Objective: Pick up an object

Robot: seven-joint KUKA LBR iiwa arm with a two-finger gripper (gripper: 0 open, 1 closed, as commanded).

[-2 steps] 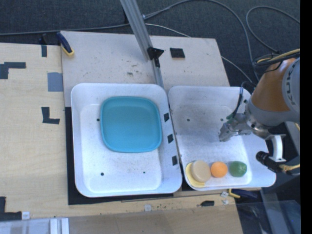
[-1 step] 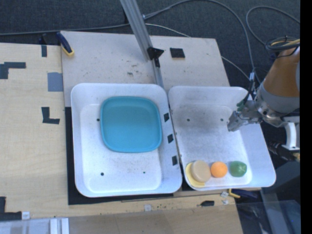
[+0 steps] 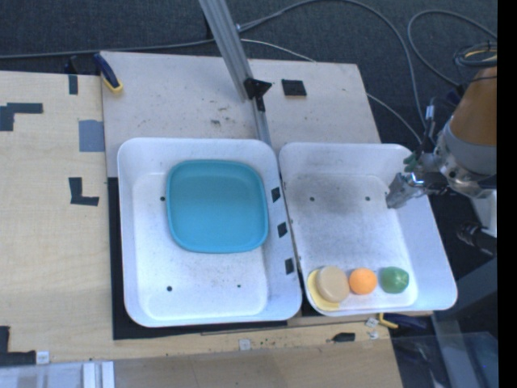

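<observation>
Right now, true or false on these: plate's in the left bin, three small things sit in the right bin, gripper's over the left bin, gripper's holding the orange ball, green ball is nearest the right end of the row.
1. The blue plate lies in the left bin. True.
2. Three small things sit along the near edge of the right bin. True: a tan disc, an orange ball and a green ball.
3. The gripper is over the left bin. False: it is at the right bin's right side.
4. The gripper holds the orange ball. False: the ball lies in the bin, apart from the gripper.
5. The green ball is at the right end of the row. True.
</observation>
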